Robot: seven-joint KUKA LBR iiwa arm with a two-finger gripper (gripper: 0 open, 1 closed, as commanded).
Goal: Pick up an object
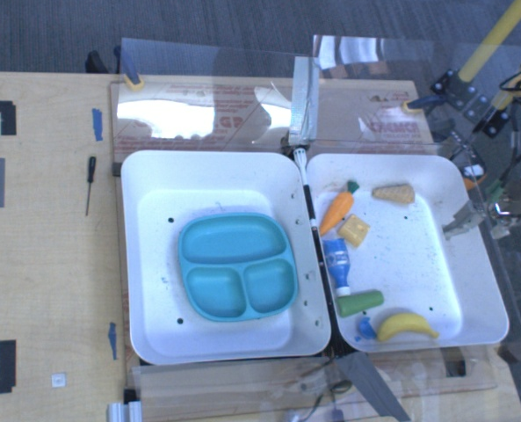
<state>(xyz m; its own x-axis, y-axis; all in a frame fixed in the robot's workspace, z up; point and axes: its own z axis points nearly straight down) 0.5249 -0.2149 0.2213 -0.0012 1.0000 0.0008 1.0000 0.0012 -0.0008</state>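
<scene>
The right bin [471,280] holds several small objects. An orange toy carrot [336,210] with a green top lies near its back left corner, with a tan wedge [394,193] to its right. A pale yellow block [354,230] sits just below the carrot. Along the left wall lies a blue and white tube [336,265], and a green cylinder [358,302] lies beneath it. A yellow banana [406,326] rests at the front, next to a small blue piece [365,328].
The left bin [146,236] holds a blue divided plate [238,265]. A ridge [313,236] separates the two bins. Clear plastic panels [242,86] stand behind them. Cables and metal fixtures [484,205] crowd the right bin's right edge.
</scene>
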